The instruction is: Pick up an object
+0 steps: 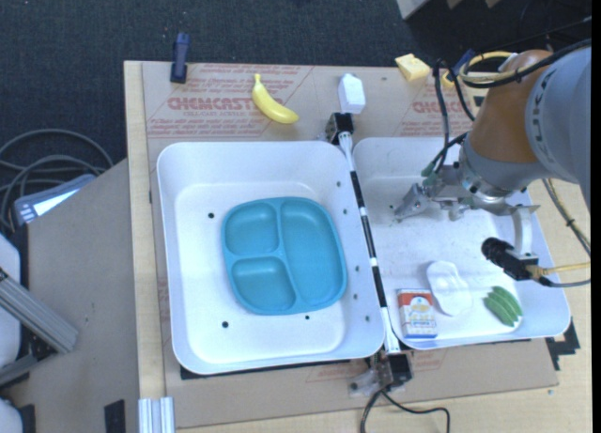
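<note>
My gripper (410, 204) hangs low over the back left part of the right bin (554, 314), pointing toward the divider between the bins. No object shows at its tip. Nearer the front of that bin lie a white lumpy object (449, 286), a small red and white box (419, 315) and a green pod-shaped toy (503, 305). They sit well in front of the gripper and apart from it. The grey arm with its orange band (512, 112) covers the bin's back right.
The left bin (188, 234) holds a blue divided plate (282, 255). On the bench behind the bins lie a banana (273, 103), a white item (351, 92), a yellow block (411, 67) and a blue item (179, 55). Cables hang off the arm at the right.
</note>
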Available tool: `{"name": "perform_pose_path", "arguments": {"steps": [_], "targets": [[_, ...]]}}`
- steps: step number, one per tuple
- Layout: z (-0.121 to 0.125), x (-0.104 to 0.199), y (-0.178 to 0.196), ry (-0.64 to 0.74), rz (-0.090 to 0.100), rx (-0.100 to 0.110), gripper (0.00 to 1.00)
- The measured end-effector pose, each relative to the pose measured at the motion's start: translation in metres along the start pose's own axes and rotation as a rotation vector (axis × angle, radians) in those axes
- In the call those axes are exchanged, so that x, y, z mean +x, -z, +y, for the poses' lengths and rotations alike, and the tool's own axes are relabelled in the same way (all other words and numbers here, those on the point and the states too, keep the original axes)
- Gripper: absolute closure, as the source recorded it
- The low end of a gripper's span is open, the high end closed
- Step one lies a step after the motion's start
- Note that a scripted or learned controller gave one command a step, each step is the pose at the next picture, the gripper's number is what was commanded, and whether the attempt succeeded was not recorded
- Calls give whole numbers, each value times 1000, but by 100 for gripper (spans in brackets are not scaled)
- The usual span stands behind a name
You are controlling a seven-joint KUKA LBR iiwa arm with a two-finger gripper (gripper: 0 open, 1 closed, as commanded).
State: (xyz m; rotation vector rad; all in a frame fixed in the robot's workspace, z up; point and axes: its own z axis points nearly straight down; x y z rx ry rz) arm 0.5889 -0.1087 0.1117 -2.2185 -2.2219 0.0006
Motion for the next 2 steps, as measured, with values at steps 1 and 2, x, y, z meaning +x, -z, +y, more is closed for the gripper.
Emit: {"name": "perform_pose_path", "arguments": {"steps": [1,2], "targets": [[13,-59,11,-2,-3,-4,0],[1,7,-10,0,1,1,0]]}}
